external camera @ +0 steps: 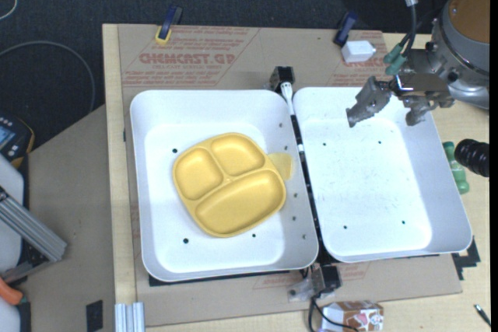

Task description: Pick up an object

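Yellow divided plate point(229, 184) sits in left bin point(148, 167); gripper point(387, 111), released over right bin point(436, 190), should cross the divide and pinch its rim.

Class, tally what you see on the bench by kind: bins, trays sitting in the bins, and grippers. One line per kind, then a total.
White bins: 2, the left bin and the right bin
Yellow divided tray: 1, in the left bin
Gripper: 1, above the right bin
Total: 4

"CHEMCAST GP" printed red on brown board point(194, 50).
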`<state>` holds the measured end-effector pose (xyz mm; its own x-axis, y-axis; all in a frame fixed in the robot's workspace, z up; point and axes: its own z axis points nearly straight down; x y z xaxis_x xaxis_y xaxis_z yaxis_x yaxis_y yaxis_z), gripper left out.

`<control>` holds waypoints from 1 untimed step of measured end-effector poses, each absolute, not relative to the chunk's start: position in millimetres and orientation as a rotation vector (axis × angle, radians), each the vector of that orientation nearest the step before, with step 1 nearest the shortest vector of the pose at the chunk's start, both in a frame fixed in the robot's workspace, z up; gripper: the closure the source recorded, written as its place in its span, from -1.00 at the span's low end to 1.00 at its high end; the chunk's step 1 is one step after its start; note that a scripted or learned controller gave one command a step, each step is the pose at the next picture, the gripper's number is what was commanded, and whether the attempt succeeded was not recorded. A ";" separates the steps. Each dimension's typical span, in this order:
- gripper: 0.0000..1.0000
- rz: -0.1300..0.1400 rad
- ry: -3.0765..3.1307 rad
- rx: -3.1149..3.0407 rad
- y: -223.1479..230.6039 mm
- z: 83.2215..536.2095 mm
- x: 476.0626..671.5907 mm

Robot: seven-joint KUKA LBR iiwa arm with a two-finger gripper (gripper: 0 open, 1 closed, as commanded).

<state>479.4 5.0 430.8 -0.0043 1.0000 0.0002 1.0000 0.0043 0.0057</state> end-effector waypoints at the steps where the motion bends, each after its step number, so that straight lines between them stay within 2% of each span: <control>1: -1.00 0.013 2.222 2.212 72.4 539.6 479.6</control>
<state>479.6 72.4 539.6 -0.0045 1.0000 0.0017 0.9999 0.0045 0.0098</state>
